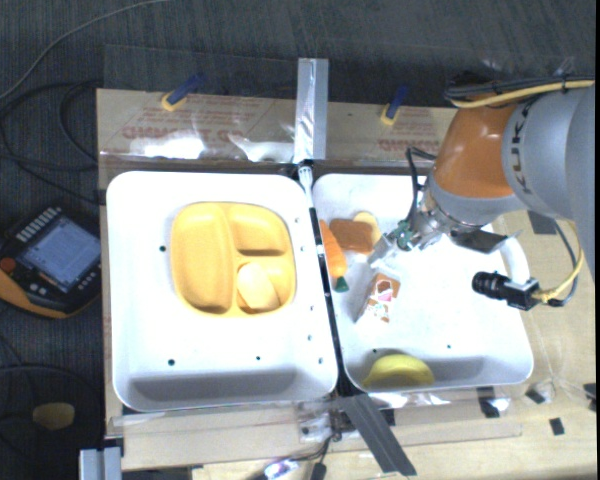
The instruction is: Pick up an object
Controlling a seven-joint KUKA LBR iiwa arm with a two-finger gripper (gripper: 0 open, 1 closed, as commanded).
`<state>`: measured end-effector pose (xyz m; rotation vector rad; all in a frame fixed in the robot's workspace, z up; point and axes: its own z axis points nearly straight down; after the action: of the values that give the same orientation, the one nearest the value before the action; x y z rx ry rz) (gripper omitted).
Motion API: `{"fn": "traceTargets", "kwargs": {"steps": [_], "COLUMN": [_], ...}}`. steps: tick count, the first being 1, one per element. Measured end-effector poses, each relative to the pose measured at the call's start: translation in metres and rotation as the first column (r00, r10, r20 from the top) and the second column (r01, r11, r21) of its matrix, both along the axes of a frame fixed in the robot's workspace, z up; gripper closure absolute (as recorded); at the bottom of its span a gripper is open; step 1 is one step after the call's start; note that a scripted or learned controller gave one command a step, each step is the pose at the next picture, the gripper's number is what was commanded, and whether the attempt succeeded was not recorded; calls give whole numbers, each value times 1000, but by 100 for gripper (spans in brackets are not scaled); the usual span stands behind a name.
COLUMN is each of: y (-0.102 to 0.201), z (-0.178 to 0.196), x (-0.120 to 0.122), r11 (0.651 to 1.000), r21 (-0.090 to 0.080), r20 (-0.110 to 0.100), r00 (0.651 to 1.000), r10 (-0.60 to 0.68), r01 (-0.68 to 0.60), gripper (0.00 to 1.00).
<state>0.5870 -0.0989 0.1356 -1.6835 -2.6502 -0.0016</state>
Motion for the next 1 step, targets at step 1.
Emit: {"fn": "traceTargets", "kwargs": {"steps": [1], "y": [-4], "z": [-7], "x": [-9], "r11": [985], "r21": [-1], "r20": [-1], "r00": [985], "r10": [-174], "r01": [174], "gripper": [100]}}
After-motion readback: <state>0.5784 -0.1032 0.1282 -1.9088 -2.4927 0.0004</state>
